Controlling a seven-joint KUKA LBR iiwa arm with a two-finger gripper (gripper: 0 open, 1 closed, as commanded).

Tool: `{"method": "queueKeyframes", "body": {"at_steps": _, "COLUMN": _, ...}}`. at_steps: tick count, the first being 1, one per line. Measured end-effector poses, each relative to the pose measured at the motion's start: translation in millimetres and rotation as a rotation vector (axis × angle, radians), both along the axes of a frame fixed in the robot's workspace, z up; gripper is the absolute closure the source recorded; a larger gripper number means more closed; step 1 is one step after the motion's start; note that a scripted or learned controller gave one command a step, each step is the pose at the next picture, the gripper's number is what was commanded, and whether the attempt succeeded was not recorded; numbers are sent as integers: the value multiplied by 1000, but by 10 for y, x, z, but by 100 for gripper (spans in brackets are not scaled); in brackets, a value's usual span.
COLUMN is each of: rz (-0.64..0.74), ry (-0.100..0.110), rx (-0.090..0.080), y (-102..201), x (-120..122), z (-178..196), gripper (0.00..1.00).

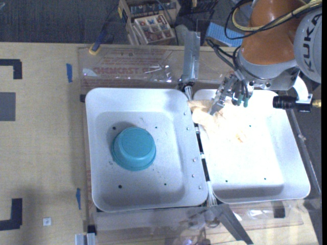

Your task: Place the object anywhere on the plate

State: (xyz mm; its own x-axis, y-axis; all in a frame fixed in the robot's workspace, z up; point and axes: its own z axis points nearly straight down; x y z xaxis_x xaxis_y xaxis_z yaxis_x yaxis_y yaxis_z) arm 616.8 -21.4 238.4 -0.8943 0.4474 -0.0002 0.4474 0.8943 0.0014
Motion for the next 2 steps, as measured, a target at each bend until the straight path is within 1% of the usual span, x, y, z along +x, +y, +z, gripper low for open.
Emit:
{"method": "queueKeyframes", "body": {"at_steps": 1, "rz": 396, "ry": -1, "rx": 0, "y": 490, "x": -288, "z": 40, "gripper": 100}}
{"method": "queueKeyframes", "body": {"at_steps": 2, "rz": 462, "ry": -1, "rx": 0, "y": 990, "x": -492, "z": 31, "gripper": 100}}
